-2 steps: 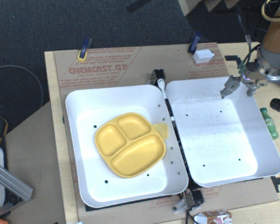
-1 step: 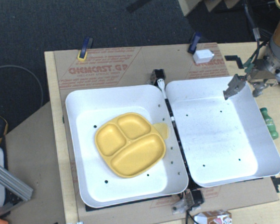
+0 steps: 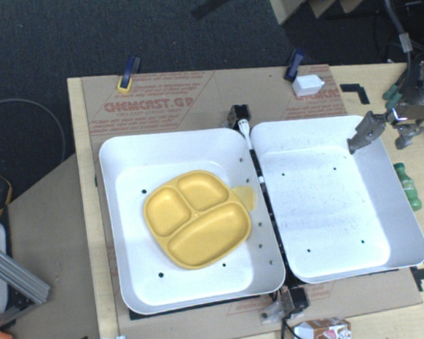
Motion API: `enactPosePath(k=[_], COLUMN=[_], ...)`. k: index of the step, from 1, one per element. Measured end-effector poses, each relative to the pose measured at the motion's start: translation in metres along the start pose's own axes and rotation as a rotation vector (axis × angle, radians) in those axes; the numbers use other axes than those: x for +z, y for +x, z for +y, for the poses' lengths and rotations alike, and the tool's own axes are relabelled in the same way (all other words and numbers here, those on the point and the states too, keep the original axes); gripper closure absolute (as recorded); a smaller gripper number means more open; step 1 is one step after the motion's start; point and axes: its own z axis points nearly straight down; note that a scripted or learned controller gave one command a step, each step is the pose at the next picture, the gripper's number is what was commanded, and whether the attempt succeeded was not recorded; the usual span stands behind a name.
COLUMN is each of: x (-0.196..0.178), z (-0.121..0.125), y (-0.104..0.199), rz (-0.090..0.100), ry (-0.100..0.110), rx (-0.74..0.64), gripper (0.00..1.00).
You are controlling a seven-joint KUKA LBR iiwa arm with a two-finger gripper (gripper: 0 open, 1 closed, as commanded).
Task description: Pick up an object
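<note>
Yellow divided plate (image 3: 196, 219) lying in left bin (image 3: 116, 162), gripper (image 3: 370, 131) over right bin's (image 3: 392, 224) far right corner, finger state unclear

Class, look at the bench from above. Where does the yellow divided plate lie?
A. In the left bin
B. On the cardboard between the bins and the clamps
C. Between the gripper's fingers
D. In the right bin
A: the yellow divided plate lies flat on the floor of the left bin, far from the gripper over the right bin's far corner.

Two white bins (image 3: 133, 281) on a cardboard-covered bench (image 3: 91, 123), blue clamps (image 3: 128, 73), dark carpet (image 3: 34, 40)
</note>
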Motion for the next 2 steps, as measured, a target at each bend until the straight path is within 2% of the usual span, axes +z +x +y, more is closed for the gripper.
enactPosePath(k=[1, 2], x=[-0.084, -0.0893], z=[-0.0365, -0.0349], y=[0.0345, 0.0327], rz=[0.0, -0.002], ry=[-0.003, 0.003], rx=[-0.001, 0.002], gripper=[0.0, 1.0])
